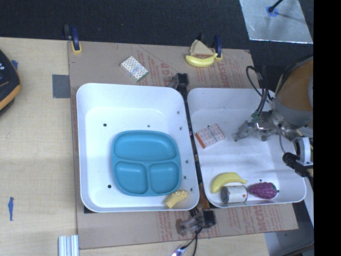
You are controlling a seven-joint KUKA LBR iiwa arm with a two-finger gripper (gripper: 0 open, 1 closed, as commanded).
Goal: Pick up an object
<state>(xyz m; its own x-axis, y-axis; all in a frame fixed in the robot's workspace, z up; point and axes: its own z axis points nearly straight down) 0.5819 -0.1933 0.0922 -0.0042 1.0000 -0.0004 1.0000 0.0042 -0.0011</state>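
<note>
Camera view: we see two white bins side by side on the surface [37, 159]. The left bin [88, 103] holds a blue divided plate [146, 162] near its middle, toward the front. A small yellow toy piece [176, 198] lies at that bin's front right corner, just beside the plate.

The right bin [234, 97] holds a small red-and-white card [210, 135] near its left wall, about midway back. Along its front edge we count three things close together: a banana [227, 181], a small grey-and-white can [234, 194] lying on its side just in front of the banana and touching or nearly touching it, and a purple fruit toy [263, 190] right of the can.

The arm [294, 92] comes in from the right edge of the surface, over the right bin's right side. Its jaws [250, 132] sit low over the bin's middle right part, spread wide, with nothing between them. They are apart from the card and well apart from the banana, can and purple toy.

Behind the bins, on the cardboard sheet [106, 52], we note a patterned square packet [134, 68] behind the left bin and a second banana [200, 61] with a wedge-shaped thing [201, 48] touching it near the back edge. A dark device with an orange rim [7, 81] sits at the surface's left edge.
</note>
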